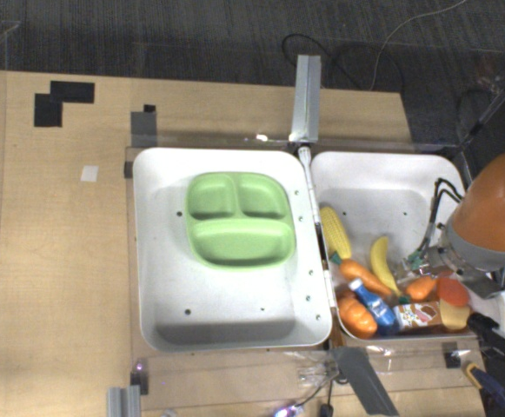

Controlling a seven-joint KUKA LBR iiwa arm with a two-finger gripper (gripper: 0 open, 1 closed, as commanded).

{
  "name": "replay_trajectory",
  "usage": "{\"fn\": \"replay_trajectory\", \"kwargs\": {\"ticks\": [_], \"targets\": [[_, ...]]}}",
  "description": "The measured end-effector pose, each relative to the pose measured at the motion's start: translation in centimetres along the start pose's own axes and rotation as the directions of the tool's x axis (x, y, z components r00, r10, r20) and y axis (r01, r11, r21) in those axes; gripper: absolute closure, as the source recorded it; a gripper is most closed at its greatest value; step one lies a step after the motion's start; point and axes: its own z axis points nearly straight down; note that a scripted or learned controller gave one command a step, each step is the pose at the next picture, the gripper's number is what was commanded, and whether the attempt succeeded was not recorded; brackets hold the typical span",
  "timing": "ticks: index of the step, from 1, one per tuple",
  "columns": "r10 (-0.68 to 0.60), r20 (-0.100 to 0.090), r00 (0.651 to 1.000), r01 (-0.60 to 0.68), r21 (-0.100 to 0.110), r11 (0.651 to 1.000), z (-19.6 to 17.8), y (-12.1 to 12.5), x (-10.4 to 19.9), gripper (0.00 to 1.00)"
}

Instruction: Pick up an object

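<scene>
The right bin [382,176] holds a pile of toy food along its near side: a corn cob [335,231], a banana [382,263], a carrot [362,277], an orange fruit [356,316], a small bottle with a blue cap [378,305] and a labelled bottle [417,316]. An orange round piece [421,287] and a red piece [452,292] lie at the pile's right end. My gripper [424,266] reaches down from the orange-banded wrist [495,202], right over the orange round piece beside the banana. The wrist hides most of it.
The left bin [161,259] holds a green divided plate [239,218] near its far side. A metal post [306,98] stands behind the wall between the two bins. Cables hang along the arm at the right bin's right wall.
</scene>
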Motion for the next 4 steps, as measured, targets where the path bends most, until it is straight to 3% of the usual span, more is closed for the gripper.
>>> {"fn": "replay_trajectory", "kwargs": {"ticks": [1, 2, 3, 4], "targets": [[0.183, -0.005, 0.983, -0.183, 0.002, 0.983, 0.0, -0.3, -1.8, 1.0], [0.561, 0.001, 0.828, -0.561, 0.017, 0.827, -9.9, 1.2, 8.3, 1.0], [0.395, 0.0, 0.919, -0.394, 0.02, 0.919, -6.1, 0.3, 4.2, 1.0], [0.522, 0.002, 0.853, -0.522, 0.016, 0.853, -14.1, -0.2, 0.2, 1.0]]}}
